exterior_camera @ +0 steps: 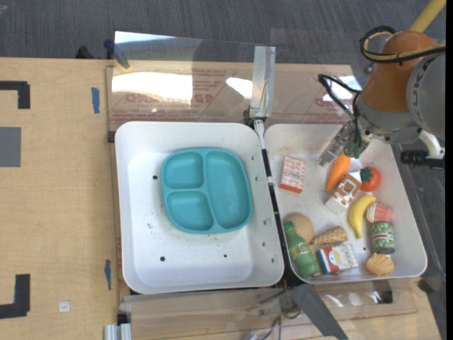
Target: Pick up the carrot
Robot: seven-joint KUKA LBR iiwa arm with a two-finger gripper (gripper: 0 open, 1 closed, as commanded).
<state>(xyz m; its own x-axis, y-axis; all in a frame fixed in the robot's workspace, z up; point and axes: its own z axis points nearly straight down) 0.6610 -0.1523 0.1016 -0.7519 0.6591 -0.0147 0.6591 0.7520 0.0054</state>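
The two bins (134, 211) look like smooth white plastic with a slight sheen, the left one flecked with small dark specks. The divided plate (207, 190) in it is matt teal plastic. The bench top (56, 190) on the left looks like pale, matt board, marked with black and blue tape. At the far side stands a clear, glossy sheet (177, 69) that catches bright glare. The carrot (337, 173) is smooth orange plastic; the banana (360, 213) beside it is glossy yellow. The arm (396, 76) has a smooth orange and grey shell.

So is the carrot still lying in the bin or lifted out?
Lying in the right bin: the carrot rests on its floor, the tool just above its top end.
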